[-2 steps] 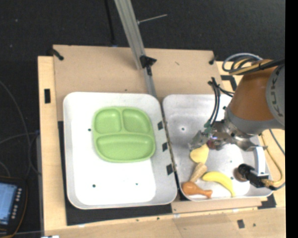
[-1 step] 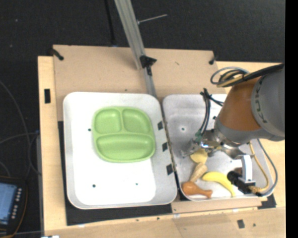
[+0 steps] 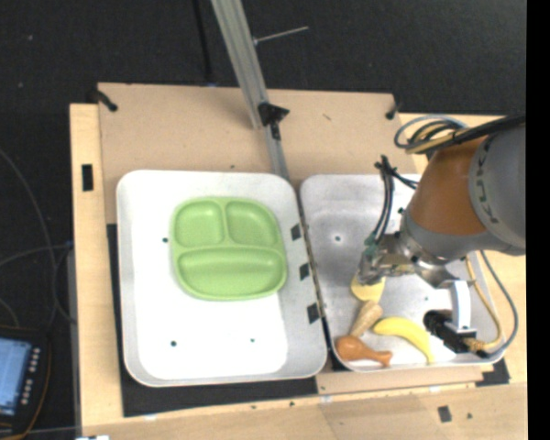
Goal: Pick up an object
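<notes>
In the camera view my gripper is low in the right bin, pressed down onto a pale yellow object near the bin's middle. A tan elongated piece lies just in front of it. A yellow banana rests near the bin's front edge, and an orange-brown drumstick-shaped toy lies at the front left corner. The arm's orange band and grey body hide the bin's right side.
The left bin holds a green divided plate toward its back. A metal pole rises slantwise from behind the two bins. The divider between the bins runs just left of the gripper.
</notes>
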`<state>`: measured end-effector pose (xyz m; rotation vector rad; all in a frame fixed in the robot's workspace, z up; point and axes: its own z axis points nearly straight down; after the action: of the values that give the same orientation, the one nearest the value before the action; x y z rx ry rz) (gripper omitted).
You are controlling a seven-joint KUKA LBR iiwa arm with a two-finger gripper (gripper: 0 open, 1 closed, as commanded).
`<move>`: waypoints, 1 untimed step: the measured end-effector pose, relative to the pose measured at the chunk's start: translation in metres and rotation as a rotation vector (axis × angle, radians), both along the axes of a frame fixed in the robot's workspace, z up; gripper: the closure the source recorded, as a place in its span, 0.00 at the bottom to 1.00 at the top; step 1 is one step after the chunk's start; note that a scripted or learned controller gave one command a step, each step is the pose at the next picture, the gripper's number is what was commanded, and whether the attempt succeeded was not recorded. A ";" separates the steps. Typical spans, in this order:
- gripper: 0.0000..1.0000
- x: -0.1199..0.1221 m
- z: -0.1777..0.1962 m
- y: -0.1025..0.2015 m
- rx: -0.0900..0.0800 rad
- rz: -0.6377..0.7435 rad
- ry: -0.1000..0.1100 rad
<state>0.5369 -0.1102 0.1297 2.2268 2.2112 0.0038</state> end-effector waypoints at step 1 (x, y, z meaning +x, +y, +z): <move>1.00 0.009 0.059 0.005 -0.001 0.011 -0.004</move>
<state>0.5463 -0.1055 0.1885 2.2123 2.2209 0.0070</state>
